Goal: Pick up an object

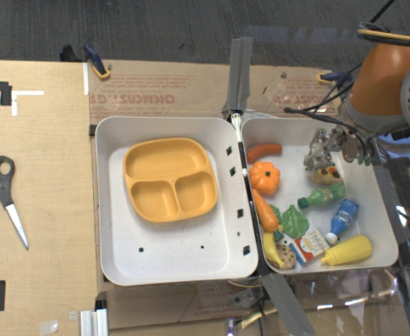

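- Near edge of right bin (385, 208): yellow squeeze bottle (346, 250) lying on its side toward the near right corner; banana (273, 251) at the near left corner, small carton (310, 245) between the two.
- Just beyond: blue bottle (343, 217) tilted, green leafy piece (293, 222) beside a carrot (264, 211) running along the left wall.
- Middle of right bin: green bottle (322, 197) on its side; orange pumpkin (264, 177) near the left wall.
- Far left of right bin: red sausage (263, 150) lying close to the far edge.
- Far right of right bin: gripper (324, 158) lowered over a small tan object (325, 176), apparently touching it; fingers' spread impossible to judge, no grasp confirmed.
- Left bin (113, 250): yellow divided plate (169, 178) resting toward the far left corner, three compartments.
- Bench to the left of both bins: scissors (5, 191) lying flat, well apart from the bins.
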You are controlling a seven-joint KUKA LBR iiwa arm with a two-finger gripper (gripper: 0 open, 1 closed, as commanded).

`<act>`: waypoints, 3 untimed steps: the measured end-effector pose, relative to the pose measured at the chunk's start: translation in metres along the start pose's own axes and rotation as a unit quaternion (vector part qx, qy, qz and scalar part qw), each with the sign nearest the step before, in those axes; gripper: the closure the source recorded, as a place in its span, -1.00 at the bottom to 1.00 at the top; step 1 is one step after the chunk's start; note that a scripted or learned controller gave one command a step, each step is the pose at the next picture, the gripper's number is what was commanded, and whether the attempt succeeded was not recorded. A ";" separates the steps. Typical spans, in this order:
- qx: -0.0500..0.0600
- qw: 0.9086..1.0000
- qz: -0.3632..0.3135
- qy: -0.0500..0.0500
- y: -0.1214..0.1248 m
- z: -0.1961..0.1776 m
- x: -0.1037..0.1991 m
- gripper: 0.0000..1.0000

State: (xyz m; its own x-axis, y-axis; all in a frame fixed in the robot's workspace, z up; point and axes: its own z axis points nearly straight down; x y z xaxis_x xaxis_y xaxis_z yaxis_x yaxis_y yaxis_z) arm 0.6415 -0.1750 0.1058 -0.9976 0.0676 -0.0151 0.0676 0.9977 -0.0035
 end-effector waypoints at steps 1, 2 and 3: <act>-0.002 0.999 -0.039 0.005 0.060 0.012 0.021 1.00; -0.001 0.989 -0.145 0.003 -0.047 -0.027 0.005 1.00; -0.002 0.989 -0.145 0.003 -0.046 -0.027 0.005 -1.00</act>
State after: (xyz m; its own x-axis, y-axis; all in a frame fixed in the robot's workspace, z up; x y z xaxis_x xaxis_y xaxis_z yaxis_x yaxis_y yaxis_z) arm 0.6332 -0.2209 0.1325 -0.9751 -0.2217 -0.0074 -0.2217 0.9751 -0.0034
